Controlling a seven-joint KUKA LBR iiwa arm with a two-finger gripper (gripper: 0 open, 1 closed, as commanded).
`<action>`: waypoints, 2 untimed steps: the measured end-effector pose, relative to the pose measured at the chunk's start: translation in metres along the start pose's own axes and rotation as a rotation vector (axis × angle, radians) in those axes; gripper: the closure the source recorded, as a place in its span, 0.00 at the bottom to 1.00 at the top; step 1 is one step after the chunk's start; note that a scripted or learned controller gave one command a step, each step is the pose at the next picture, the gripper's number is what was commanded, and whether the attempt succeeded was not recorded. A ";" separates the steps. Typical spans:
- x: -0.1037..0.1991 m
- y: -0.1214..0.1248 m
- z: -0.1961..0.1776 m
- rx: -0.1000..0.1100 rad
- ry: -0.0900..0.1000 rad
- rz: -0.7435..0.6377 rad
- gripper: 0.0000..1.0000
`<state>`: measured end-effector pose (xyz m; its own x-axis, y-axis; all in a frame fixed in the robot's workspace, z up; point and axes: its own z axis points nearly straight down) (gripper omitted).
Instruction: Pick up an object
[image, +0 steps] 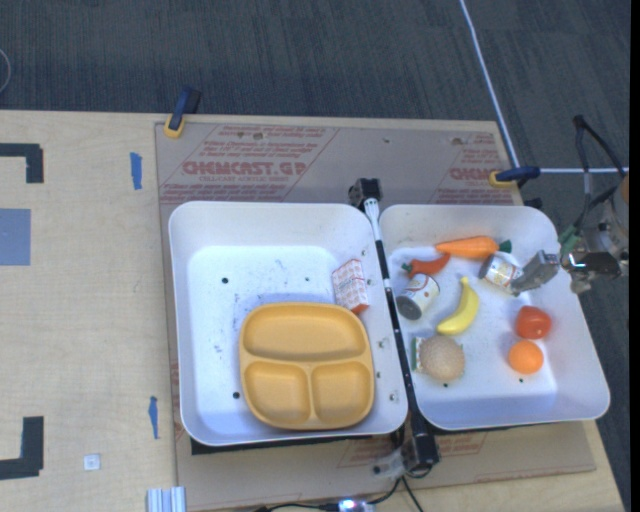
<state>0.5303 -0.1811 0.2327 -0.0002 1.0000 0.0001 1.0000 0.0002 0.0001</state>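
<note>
Camera view shows the grey metal tool low over the right shallow white plastic bin, just beside a small silver can near the long orange carrot; whether it is clenched or released cannot be told; a yellow banana, red tomato, round orange fruit and tan bread roll lie nearby; the left white bin holds a yellow three-compartment plate.
</note>
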 end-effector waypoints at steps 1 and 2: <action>-0.015 0.048 0.145 -0.003 -0.001 -0.001 0.00; 0.064 0.049 0.146 -0.003 -0.001 0.000 0.00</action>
<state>0.5794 -0.1170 0.0864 0.0002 1.0000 -0.0010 1.0000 -0.0002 0.0028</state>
